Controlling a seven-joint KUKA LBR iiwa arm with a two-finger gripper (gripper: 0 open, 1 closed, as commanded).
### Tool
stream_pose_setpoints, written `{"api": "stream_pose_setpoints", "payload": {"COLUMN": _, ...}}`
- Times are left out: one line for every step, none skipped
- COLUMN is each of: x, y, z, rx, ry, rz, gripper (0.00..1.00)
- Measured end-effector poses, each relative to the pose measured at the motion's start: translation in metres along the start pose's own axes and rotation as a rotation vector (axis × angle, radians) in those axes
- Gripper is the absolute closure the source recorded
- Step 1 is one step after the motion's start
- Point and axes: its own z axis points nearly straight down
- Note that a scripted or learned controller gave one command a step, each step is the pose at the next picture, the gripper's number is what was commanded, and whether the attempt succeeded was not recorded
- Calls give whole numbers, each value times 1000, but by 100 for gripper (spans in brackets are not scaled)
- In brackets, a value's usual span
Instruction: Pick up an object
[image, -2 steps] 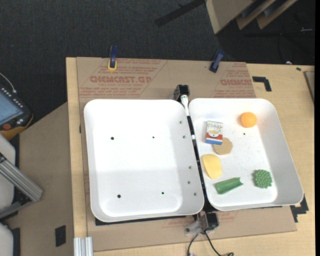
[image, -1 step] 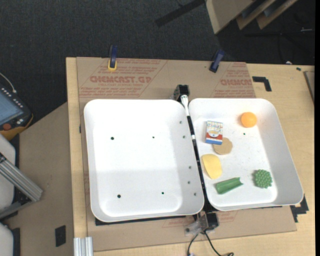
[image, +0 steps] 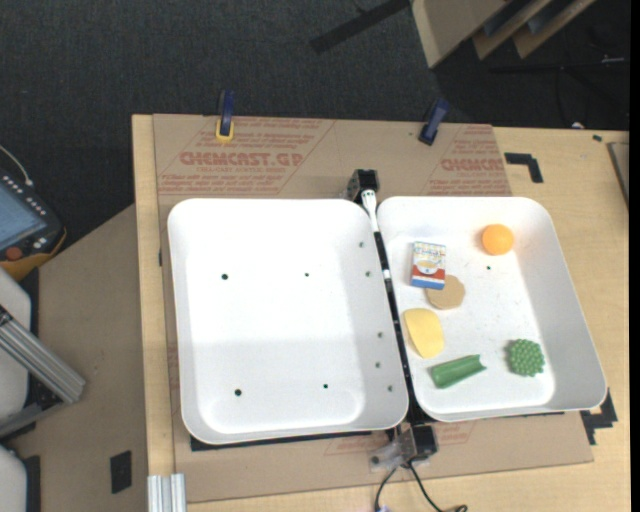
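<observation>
The right bin (image: 560, 300) holds several small objects. An orange ball (image: 496, 239) lies near its far right corner. A small printed carton (image: 428, 264) stands left of the middle, and a tan round disc (image: 446, 293) touches its near side. A yellow lump (image: 424, 331) rests by the bin's left wall. Close to the near rim a green pepper-like piece (image: 457, 370) lies flat, with a green knobbly ball (image: 525, 357) to its right.
The left bin (image: 270, 320) sits beside the right one, joined along a black clip strip (image: 385, 280). Both rest on a cardboard sheet (image: 250, 150) held by blue clamps (image: 226, 118) at the far edge. Cables run off the near edge.
</observation>
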Motion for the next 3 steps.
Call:
{"api": "stream_pose_setpoints", "payload": {"x": 0, "y": 1, "z": -11, "rx": -6, "ry": -4, "rz": 0, "gripper": 100}}
{"api": "stream_pose_setpoints", "payload": {"x": -1, "y": 2, "z": -22, "rx": -11, "ry": -7, "rz": 0, "gripper": 100}}
{"api": "stream_pose_setpoints", "payload": {"x": -1, "y": 3, "z": -33, "rx": -17, "ry": -11, "rz": 0, "gripper": 100}}
